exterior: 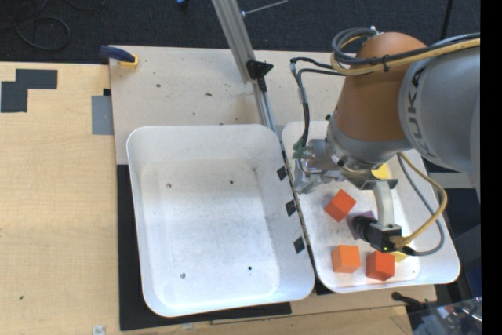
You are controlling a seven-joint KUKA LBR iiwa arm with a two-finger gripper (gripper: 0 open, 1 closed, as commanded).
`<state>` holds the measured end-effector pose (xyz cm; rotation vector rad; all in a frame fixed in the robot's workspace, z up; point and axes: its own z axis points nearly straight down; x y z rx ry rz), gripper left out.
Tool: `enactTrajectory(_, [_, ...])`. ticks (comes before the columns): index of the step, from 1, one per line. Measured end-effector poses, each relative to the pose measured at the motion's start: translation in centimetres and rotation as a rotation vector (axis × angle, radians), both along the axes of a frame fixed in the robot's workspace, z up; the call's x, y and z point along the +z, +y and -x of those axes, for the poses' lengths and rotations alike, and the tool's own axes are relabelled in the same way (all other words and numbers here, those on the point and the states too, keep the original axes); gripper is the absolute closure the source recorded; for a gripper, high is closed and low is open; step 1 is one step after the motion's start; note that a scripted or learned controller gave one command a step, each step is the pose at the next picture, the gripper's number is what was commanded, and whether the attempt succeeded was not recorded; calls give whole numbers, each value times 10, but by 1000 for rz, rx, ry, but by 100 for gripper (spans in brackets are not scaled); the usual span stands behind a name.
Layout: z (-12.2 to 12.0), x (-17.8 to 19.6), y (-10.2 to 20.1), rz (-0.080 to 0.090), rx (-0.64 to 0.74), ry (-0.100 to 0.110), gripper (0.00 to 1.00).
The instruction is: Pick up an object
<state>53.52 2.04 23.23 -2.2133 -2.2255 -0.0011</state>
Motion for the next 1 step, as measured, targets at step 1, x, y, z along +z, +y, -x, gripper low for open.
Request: enactTrajectory(1, [-2, 7, 56, 1, 0, 1, 100])
